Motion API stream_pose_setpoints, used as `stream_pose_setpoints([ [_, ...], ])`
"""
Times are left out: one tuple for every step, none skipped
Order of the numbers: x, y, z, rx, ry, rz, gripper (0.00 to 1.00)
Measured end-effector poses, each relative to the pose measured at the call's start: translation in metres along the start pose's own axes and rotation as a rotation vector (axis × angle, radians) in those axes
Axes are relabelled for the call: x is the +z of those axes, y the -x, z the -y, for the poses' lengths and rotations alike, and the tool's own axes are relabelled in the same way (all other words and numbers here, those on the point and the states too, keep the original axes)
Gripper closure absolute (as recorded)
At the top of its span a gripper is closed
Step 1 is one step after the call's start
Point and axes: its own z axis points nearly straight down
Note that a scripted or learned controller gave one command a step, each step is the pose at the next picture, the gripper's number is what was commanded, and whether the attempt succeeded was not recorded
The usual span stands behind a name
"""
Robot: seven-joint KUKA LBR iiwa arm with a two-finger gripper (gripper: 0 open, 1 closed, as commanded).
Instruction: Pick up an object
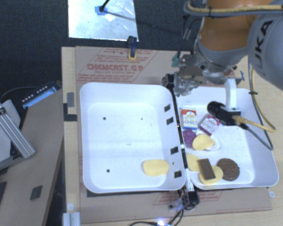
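In right bin [262, 171], red-white carton [189, 117], perhaps upright.

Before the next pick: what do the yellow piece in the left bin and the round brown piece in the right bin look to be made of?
Yellow piece: probably moulded plastic, smooth, slightly glossy, uniform colour, rounded edges; looks like toy food. Round brown piece: likely plastic too, matte, with a textured or patterned face like a cookie. Soft rubber cannot be ruled out for either.
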Motion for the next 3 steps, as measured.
stream_pose_setpoints([
  [0.016, -0.035, -0.038, 0.005, 0.007, 0.001, 1.0],
  [0.111, -0.13, -0.017, 0.0, -0.003, 0.0, 1.0],
  [-0.092, -0.161, -0.008, 0.004, 0.023, -0.007, 1.0],
])
